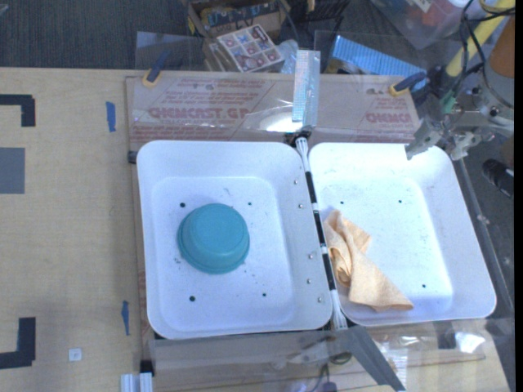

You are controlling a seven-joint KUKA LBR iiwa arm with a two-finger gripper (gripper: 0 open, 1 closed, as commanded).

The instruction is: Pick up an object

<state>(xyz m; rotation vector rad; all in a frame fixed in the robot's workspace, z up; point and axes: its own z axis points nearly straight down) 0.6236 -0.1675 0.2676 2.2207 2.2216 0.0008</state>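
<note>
The bowl (214, 237) looks like smooth teal plastic with a dull sheen; the cloth (357, 264) is soft, crumpled orange-tan fabric, matt; both bins, left (163, 170) and right (458, 243), look like white plastic, smooth, faintly speckled with dark marks; the table (65, 243) is pale wood-grain board, matt; clear glossy sheeting (212, 104) covers the printed cardboard behind the bins.

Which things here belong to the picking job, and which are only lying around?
For the job: teal bowl in the left bin; orange cloth in the right bin; gripper.

Lying about: blue tape marks, card box behind the bins.
</note>
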